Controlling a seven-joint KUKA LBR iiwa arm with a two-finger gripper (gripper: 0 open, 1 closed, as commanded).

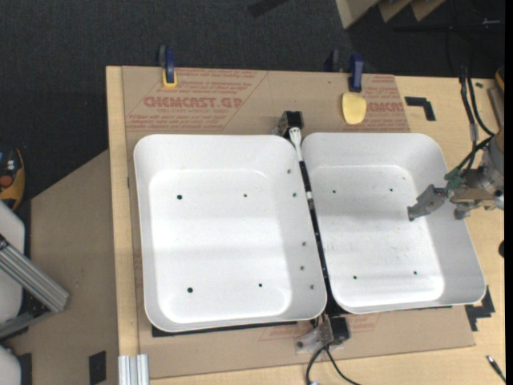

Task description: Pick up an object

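Pincer hung over the right bin's right edge; I could not tell its state.
I judged the pick not yet begun: I saw no object in either bin, so my next move called for finding one first.

camera: fixed overhead | slanted down | frames both bins and bench

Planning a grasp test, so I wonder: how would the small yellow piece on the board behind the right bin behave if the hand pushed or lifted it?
The yellow piece looks small and flat, so probably light and likely to slide on the smooth board rather than roll. Its low profile may make it hard to grip. Whether it is stiff or soft cannot be told.
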